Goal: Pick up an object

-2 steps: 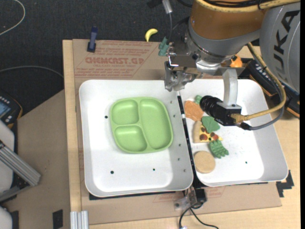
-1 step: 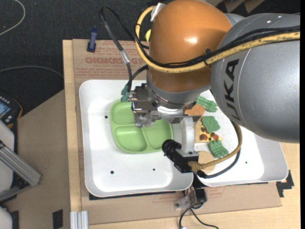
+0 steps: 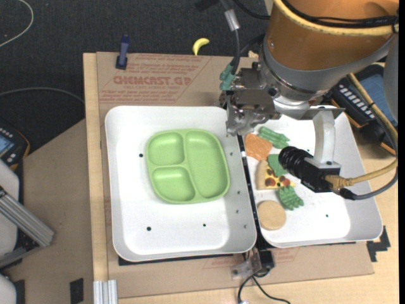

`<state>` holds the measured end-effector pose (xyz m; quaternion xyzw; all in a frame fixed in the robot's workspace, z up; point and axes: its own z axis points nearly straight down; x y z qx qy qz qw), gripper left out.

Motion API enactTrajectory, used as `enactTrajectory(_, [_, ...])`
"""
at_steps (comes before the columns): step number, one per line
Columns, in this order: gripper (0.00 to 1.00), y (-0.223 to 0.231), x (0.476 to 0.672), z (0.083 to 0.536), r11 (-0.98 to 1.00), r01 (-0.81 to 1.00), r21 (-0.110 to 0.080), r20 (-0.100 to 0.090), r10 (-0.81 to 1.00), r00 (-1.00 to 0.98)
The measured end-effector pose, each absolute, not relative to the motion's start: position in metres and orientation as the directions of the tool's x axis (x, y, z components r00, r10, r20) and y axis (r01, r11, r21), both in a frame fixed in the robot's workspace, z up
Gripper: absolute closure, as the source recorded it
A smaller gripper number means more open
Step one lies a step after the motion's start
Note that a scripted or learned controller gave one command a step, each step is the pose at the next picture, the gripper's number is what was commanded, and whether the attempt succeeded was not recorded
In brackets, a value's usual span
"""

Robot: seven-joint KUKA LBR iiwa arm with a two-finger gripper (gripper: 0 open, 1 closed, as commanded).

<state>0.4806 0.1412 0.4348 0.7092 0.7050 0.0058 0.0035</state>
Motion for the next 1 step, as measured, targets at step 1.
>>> enactTrajectory(1, [1.00, 0.1453, 0.4800, 0.4391, 0.001, 1.000, 0.004, 0.001, 1.000, -0.001])
